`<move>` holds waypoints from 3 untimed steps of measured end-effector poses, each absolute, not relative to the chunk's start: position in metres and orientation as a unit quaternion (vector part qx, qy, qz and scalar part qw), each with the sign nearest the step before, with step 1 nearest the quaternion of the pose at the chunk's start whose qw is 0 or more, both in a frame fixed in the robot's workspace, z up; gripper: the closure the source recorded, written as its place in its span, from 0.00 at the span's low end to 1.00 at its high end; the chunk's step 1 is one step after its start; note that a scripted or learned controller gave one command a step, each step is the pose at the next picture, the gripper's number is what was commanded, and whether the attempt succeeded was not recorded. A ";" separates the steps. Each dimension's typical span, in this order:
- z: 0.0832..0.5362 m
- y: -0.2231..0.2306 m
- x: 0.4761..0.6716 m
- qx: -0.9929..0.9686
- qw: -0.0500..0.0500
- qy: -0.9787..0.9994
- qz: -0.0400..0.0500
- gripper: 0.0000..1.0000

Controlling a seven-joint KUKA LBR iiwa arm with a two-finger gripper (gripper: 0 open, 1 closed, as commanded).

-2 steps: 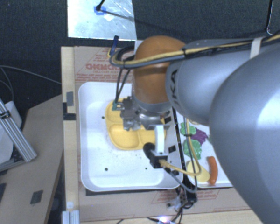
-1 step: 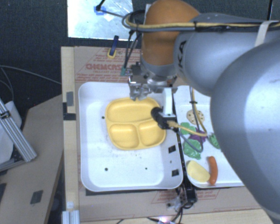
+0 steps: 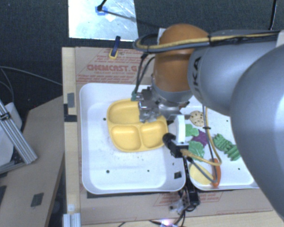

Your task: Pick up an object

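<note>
The grey arm (image 3: 246,74), with its orange band (image 3: 177,56) above the wrist, reaches in from the right and hangs over the left bin (image 3: 92,174). The gripper (image 3: 149,111) sits low over a yellow divided plate (image 3: 130,134), at the right end of the plate's large upper compartment, close to where the ridges between the compartments meet. The wrist hides the tip, so it cannot be told whether the gripper is released or clenched, or whether it touches the plate. The plate lies flat in the upper middle of the left bin, its two smaller compartments facing the near edge. In the right bin (image 3: 244,179), partly covered by the arm, lie a pale speckled cookie (image 3: 196,117), a purple piece (image 3: 200,138), ridged green pieces (image 3: 226,147), and a small yellow dish (image 3: 199,175) with an orange strip (image 3: 217,173) beside it. Both bins rest on a cardboard sheet (image 3: 104,67) printed with red letters.
</note>
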State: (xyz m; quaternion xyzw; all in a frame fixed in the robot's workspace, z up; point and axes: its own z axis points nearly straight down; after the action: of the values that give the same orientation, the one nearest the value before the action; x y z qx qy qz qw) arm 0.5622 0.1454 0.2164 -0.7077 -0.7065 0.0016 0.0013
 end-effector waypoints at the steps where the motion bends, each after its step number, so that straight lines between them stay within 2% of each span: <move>1: 0.214 0.172 0.600 -0.705 -0.001 -0.709 -0.002 1.00; 2: 0.144 0.137 0.574 -0.708 0.002 -0.706 0.003 1.00; 3: 0.240 0.034 0.541 -0.710 -0.003 -0.704 -0.002 1.00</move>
State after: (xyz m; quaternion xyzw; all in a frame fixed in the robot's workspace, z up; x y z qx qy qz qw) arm 0.5410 0.0338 0.2400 -0.7103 -0.7038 -0.0016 -0.0034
